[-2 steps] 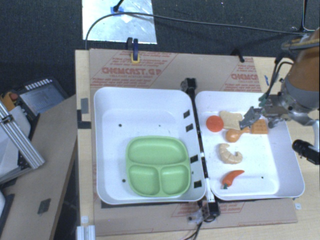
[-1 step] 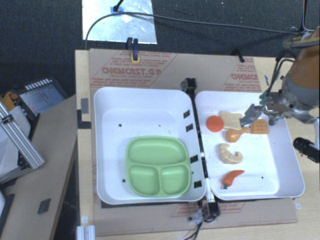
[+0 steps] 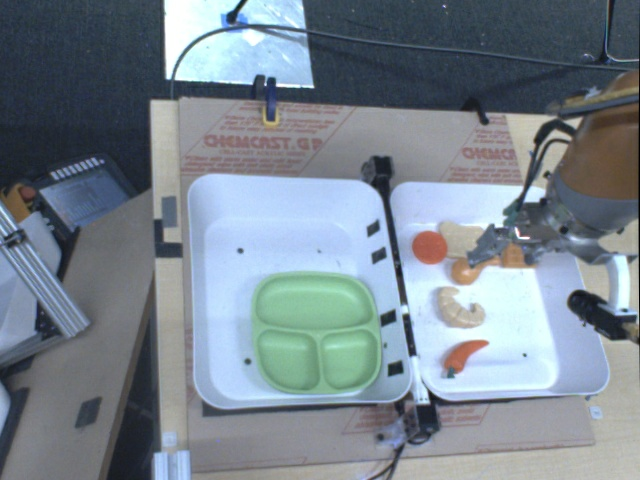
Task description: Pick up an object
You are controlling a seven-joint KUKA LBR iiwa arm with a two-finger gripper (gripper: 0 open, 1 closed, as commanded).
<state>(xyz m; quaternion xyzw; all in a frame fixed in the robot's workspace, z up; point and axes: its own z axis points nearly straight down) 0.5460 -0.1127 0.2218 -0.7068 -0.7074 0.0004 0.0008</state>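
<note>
Orange food piece (image 3: pixel 464 271) in my right bin (image 3: pixel 575 368), jaws (image 3: pixel 490 246) just above it, open or closed I cannot tell, tomato (image 3: pixel 430 247), croissant (image 3: pixel 460 308), chili (image 3: pixel 465 355) nearby.

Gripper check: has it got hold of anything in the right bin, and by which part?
Cannot be told. The gripper sits low over an orange piece in the right bin, but no grasp is visible.

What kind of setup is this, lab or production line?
Most likely a robotics lab bench for grasping trials. Two white bins sit side by side on a board, the right one holding toy food such as a red pepper, the left a green divided plate. Loose cables and taped clips suggest a test rig.
</note>
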